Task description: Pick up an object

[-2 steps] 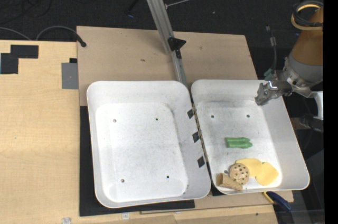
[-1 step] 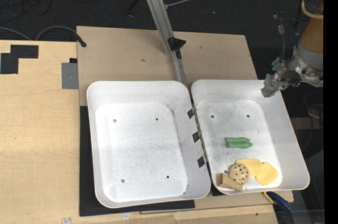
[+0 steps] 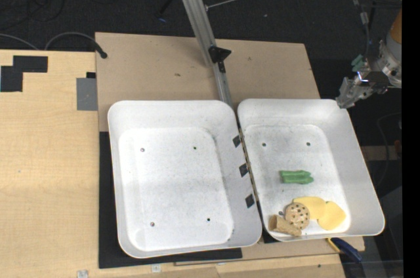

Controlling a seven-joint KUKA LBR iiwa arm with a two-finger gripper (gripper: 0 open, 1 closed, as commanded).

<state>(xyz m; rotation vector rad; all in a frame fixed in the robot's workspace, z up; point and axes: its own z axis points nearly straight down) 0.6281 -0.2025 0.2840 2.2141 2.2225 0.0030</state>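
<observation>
We see nothing picked yet: our gripper (image 3: 349, 94), grip state unclear, hangs beside the bin (image 3: 348, 139); the green piece (image 3: 295, 176) lies well below-left.

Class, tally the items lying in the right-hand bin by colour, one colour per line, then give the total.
Green: 1, the green piece
Yellow: 2, the yellow slice and the yellow round
Tan or brown: 2, the dotted cookie and the tan wedge
Total: 5

1. The arm (image 3: 394, 47) shows pale grey casing with an orange patch above it at the frame's right edge.
2. The gripper (image 3: 349, 94) is grey metal, blocky, with small teal and white fittings behind it.
</observation>
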